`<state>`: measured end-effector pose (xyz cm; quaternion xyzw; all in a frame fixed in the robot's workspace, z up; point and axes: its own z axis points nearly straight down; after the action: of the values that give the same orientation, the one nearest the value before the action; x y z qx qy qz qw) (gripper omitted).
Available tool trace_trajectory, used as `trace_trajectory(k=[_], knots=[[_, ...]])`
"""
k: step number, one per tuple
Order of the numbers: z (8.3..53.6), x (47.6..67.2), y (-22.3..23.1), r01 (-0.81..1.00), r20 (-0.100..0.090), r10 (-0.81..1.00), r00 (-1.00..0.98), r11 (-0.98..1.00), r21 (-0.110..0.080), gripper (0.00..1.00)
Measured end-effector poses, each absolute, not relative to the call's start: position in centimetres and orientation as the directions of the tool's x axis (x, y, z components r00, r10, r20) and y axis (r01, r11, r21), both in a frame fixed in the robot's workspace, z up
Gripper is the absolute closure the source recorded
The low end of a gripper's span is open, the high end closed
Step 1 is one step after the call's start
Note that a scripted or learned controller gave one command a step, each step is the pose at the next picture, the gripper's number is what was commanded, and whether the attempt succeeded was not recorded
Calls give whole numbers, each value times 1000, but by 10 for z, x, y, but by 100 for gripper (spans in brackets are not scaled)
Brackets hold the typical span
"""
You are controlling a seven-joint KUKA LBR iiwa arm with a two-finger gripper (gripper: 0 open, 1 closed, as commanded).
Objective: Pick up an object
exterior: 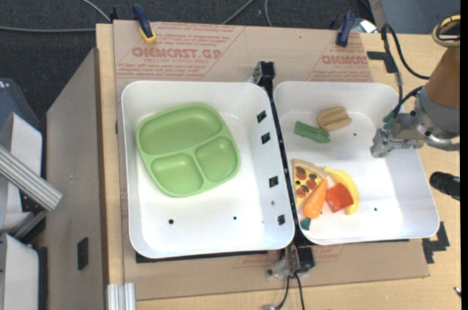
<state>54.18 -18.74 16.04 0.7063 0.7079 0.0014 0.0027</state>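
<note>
Gripper point(382, 144): seen low over the right bin's right side, near the rim; its tips are small and blurred, so its state cannot be told, and nothing is seen held.
Arm point(444, 93): entering from the right, its orange band and grey wrist cut off by the picture's edge.
Right bin point(409, 188): white and shallow; its contents are gathered toward the left half, well apart from the gripper.
Tan block point(333, 118): laid near the bin's upper middle, just beside a green piece point(312, 131).
Lower cluster: a pizza slice point(305, 178), an orange carrot point(315, 199), a red piece point(338, 197) and a yellow banana point(348, 187) are packed touching; the banana is partly covered by the red piece.
Left bin point(146, 232): a green divided plate point(188, 149) is held within it.
Bench point(219, 45): clamped at the far edge by blue clips point(144, 23).
</note>
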Motion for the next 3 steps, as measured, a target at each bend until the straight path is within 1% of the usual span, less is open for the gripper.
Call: trace_trajectory(k=[1, 2, 3], knots=[[224, 545, -182, 1000, -3, 1000, -3, 3, 8, 100], [236, 546, -182, 1000, -1, 1000, -2, 2, 4, 100], [229, 535, -134, 1000, 4, 1000, -5, 5, -3, 100]])
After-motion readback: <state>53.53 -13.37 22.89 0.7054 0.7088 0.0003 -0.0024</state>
